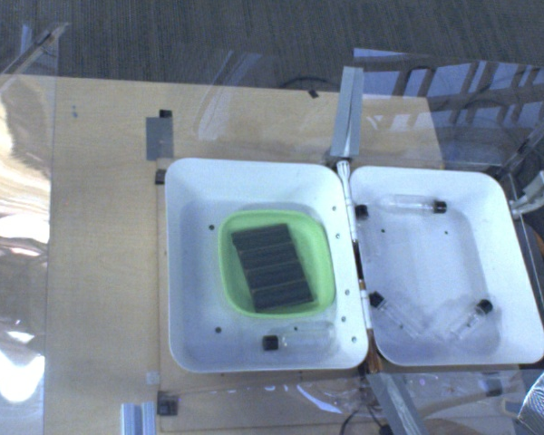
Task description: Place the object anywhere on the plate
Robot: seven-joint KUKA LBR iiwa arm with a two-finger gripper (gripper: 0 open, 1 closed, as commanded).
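Observation:
A lime-green square plate (228, 254) sits in the middle of the left white bin (176, 270). On the plate lies a dark grey ribbed rectangular block (272, 266), flat and slightly turned, well inside the plate's rim. Nothing is touching the block.
A small black piece (270, 342) and a clear tube (306, 337) lie near the left bin's front wall. The right bin (519, 279) holds clear tubes with black caps, at the back (408, 206), front left (387, 309) and front right (467, 316). A metal post (348, 116) stands behind the bins.

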